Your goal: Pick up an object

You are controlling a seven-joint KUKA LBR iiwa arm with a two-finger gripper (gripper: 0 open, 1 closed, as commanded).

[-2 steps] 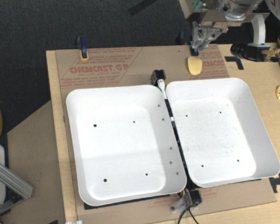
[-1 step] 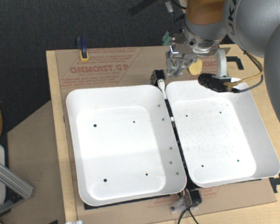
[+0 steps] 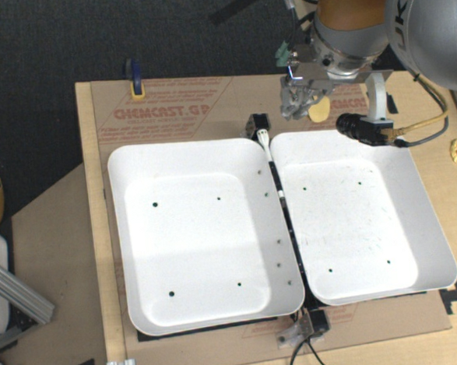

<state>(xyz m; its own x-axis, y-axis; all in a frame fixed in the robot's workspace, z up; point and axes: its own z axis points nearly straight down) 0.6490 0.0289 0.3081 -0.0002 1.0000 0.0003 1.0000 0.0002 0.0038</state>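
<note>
One fixed camera above the bench, angled down, both white bins [image 3: 196,160] in frame

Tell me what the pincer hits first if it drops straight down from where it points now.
Probably the brown board just beyond the right bin's far rim, beside a small yellow object. Height above it is unclear.

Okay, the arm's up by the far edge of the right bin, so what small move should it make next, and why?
Probably pause and check the grasp. The tool hangs above the far rim of the right bin, and a small yellow piece sits right beside it, but whether the piece is actually gripped is unclear from this angle.
</note>
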